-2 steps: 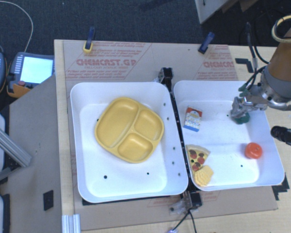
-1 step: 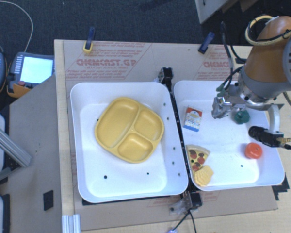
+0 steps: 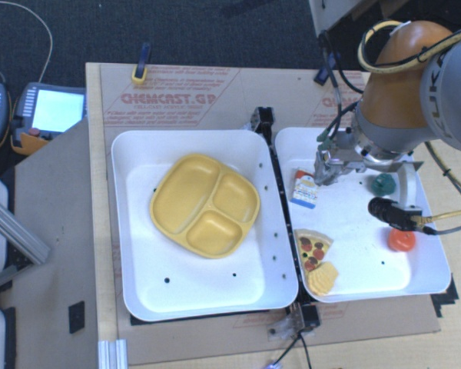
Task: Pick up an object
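My gripper (image 3: 323, 172) hangs low over the upper left part of the right bin (image 3: 353, 287), right beside a small white carton with a red top and blue label (image 3: 304, 188). Nothing shows between its fingers. A pizza slice toy (image 3: 313, 250) and a yellow wavy cracker (image 3: 323, 277) lie near the bin's front left. An orange-red round toy (image 3: 402, 240) sits at the right side, and a small teal object (image 3: 383, 183) lies behind it, partly hidden by the wrist.
The left bin (image 3: 138, 283) holds a yellow three-compartment plate (image 3: 205, 204). A black clamp (image 3: 263, 118) stands at the back between the bins, another (image 3: 307, 315) at the front. The bins rest on a cardboard sheet (image 3: 184, 91).
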Robot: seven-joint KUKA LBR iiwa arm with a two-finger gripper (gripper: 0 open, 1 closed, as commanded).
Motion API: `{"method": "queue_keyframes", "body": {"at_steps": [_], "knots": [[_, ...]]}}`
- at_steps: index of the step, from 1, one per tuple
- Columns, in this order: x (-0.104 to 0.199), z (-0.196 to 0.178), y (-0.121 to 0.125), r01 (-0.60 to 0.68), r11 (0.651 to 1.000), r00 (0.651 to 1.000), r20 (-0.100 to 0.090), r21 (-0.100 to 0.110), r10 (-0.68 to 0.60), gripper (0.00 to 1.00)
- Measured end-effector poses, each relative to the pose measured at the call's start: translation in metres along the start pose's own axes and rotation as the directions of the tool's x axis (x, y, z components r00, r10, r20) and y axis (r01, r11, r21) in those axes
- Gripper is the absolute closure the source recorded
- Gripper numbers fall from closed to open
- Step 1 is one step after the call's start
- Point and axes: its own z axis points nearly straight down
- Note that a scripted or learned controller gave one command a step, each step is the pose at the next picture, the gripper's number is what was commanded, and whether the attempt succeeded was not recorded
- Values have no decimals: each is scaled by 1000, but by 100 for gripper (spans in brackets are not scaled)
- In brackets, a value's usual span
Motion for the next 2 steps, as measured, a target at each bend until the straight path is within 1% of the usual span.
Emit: {"method": "queue_keyframes", "body": {"at_steps": [2], "knots": [[122,7,20,1,1000,1000,0,-2,-1,100]]}}
